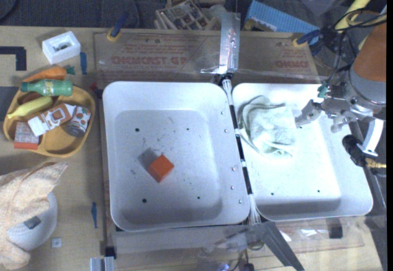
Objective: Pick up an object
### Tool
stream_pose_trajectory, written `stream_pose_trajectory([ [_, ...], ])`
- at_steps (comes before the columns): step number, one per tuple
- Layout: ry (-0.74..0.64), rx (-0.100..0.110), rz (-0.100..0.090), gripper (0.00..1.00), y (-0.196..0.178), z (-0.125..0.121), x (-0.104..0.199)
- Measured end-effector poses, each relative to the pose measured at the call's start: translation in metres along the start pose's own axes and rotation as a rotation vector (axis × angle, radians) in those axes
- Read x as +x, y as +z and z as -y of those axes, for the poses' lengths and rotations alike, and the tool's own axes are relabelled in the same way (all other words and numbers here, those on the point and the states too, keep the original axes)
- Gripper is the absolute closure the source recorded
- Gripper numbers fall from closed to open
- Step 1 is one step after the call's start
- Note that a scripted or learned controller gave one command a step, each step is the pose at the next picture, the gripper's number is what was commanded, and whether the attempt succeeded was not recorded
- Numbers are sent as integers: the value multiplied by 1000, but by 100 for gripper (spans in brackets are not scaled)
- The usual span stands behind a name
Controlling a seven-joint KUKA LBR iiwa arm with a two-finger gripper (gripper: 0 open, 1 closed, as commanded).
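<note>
Orange block point(162, 168) lay in the left bin point(123, 101), well apart from the gripper point(313, 110). That gripper hung over the right bin point(319, 184), just right of a crumpled cloth point(268, 126), the nearer pick; its grip state was unclear.

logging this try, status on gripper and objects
Gripper over right bin, at the right edge of the crumpled cloth. Nothing seen held. Orange block alone in left bin, untouched. Nothing in the way.
</note>
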State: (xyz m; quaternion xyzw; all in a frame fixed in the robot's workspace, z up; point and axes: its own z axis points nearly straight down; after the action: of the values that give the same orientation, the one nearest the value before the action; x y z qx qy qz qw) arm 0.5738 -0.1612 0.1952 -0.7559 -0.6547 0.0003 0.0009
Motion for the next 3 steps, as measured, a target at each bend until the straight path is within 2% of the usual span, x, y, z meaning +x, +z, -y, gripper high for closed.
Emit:
stream_pose_trajectory([
  [1, 6, -15, 1, 0, 104, 7, 55],
  [2, -54, -15, 2, 0, 104, -19, 65],
  [3, -127, -5, 3, 0, 74, -46, -6],
])
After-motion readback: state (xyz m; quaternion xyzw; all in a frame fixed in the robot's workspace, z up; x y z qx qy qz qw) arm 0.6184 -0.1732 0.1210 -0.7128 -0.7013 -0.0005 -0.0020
